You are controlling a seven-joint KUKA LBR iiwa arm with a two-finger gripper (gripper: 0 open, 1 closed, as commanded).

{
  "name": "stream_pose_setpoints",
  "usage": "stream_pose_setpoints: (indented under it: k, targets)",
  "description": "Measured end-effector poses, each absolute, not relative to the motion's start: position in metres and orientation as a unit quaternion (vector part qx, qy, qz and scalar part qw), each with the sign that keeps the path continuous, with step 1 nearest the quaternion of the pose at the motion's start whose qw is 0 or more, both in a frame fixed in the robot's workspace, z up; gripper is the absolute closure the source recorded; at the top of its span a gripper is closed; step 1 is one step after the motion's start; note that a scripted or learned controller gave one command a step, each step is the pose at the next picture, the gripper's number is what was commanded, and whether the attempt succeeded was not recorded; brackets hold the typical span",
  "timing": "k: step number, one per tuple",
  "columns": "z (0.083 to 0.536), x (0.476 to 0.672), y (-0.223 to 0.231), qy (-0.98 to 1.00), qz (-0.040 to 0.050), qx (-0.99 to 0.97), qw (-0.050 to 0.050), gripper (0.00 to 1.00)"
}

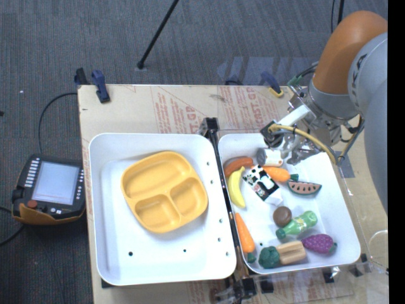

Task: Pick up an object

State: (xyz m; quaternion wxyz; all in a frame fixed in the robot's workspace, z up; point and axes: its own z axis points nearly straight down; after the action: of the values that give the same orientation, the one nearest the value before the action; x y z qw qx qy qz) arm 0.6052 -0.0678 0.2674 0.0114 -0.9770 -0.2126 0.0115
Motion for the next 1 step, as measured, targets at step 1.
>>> stream_pose_setpoints:
  k: [1]
  targets:
    - [0.2752,0.6050,-0.0673,-0.216,0.0143,-0.976,0.014,1.00]
